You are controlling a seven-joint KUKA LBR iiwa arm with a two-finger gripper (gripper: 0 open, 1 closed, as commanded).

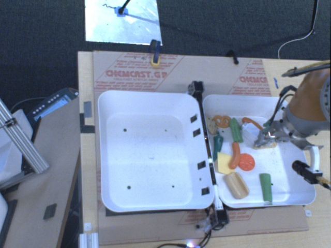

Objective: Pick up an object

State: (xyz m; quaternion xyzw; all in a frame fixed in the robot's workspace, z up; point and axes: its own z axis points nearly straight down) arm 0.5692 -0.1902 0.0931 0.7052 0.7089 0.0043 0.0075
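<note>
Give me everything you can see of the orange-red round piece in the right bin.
The orange-red round piece looks like a toy tomato slice: flat, disc-like, matte plastic by its look, lying on the right bin's floor near its middle. Its left edge meets or nearly meets the lower end of the orange sausage-shaped toy. The yellow wedge sits further left. The hand is above and right of it, apart.

Red print reading "CHEMCAST GP" stood on the board [170, 71] beneath the two bins, once at its upper left; the same red lettering showed again at its upper right, partly cut off by the right bin [297, 192] and not fully legible; fainter red print ran along the board's lower edge, too small to read.
</note>
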